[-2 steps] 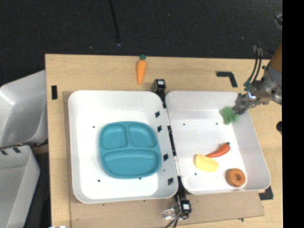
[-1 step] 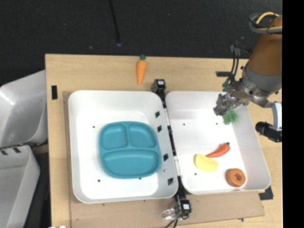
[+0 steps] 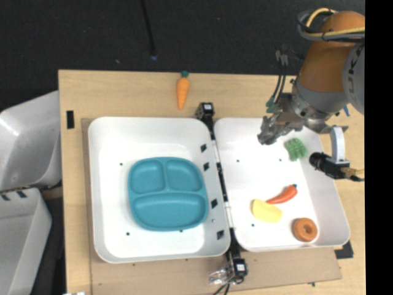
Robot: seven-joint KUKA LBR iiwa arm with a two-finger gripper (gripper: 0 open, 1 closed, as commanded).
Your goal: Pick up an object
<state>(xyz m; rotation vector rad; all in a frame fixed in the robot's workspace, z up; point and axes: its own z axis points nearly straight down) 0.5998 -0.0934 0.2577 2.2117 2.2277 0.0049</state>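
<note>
The right bin (image 3: 245, 158) holds a small green object (image 3: 296, 149), a red chili pepper (image 3: 283, 195), a yellow piece (image 3: 266, 210) and a brown ring-shaped donut (image 3: 304, 229). My gripper (image 3: 270, 132) hangs over the bin's upper part, just left of the green object and apart from it. I see nothing held between its fingers. The orange-banded arm rises behind it at the upper right.
A teal divided plate (image 3: 167, 193) lies in the left bin (image 3: 110, 146). An orange carrot (image 3: 182, 90) lies on the wooden bench beyond the bins. A black clip (image 3: 204, 110) sits at the top of the seam between the bins.
</note>
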